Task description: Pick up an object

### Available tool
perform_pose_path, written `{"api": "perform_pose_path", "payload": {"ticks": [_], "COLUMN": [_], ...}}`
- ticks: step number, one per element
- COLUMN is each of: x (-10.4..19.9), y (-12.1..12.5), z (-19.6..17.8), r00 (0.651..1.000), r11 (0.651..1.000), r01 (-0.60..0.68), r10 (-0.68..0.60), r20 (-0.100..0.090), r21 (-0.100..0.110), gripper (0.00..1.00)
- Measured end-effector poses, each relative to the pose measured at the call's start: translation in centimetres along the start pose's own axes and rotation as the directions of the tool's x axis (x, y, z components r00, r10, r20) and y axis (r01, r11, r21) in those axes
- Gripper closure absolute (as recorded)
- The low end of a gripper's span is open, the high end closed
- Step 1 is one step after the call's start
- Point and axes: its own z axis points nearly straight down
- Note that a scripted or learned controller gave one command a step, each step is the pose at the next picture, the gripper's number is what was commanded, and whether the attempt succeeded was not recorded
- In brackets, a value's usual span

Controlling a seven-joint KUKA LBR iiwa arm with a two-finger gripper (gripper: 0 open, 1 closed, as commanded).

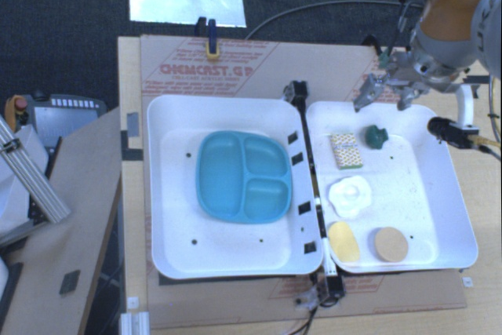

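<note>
The right bin (439, 192) holds a dark green lump (376, 136), a speckled tan block (346, 151), a white blob (350, 196), a yellow piece (343, 241) and a round tan disc (391, 244). My gripper (387, 96) hangs over the bin's far edge, above and a little behind the green lump. Its two fingers are spread apart and nothing is between them.
In the left bin (169, 169) lies a blue divided plate (241, 176). A black divider with clips (307, 169) runs between the bins. Cardboard (235, 63) lies under both bins, and a yellow and black clamp (210, 39) stands at its far edge.
</note>
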Motion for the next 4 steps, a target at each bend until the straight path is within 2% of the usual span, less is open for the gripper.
{"api": "perform_pose_path", "payload": {"ticks": [1,4], "x": [0.0,0.0], "y": [0.2,-1.0], "z": [-0.8,12.4], "r00": [1.000,1.000], "r11": [1.000,1.000], "r01": [0.002,0.000], "r10": [-0.002,0.000], "r20": [0.001,0.001], "r21": [-0.012,-0.009], "gripper": [0.00,0.00]}}
